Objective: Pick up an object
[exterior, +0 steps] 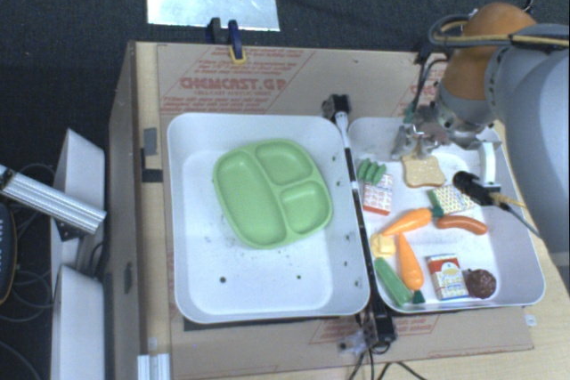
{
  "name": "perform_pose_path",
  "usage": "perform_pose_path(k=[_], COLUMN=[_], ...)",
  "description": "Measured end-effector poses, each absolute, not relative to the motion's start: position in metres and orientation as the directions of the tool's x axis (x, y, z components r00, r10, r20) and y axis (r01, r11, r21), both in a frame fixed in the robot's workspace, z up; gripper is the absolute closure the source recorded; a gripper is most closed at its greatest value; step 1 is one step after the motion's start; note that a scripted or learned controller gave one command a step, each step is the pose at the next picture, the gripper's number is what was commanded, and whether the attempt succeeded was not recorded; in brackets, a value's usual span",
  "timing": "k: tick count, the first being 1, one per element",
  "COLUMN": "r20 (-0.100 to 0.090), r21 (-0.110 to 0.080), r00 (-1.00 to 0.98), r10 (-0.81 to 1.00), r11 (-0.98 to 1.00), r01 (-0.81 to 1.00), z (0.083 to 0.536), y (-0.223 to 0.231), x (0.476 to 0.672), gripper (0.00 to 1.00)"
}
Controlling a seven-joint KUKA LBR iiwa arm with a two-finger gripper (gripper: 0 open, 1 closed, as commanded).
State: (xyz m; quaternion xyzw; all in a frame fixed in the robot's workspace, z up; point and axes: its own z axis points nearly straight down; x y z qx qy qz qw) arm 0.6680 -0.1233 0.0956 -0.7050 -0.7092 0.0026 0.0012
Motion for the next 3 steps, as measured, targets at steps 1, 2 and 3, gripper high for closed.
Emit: perform_pose_path(k=[1, 2, 3], r20=[0.0, 0.0, -0.002], r21=[0.004, 0.002, 0.007], r00=[-0.004, -0.003, -0.001], r10=[1.0, 1.0, 1.0], r11=[0.004, 0.003, 0.001], r01=[1.0, 1.0, 1.0], z=[0.186, 0.185, 0.096], y=[-0.068, -0.068, -0.103], x=[0.565, 0.564, 0.596], gripper=[1.0, 0.0, 0.0])
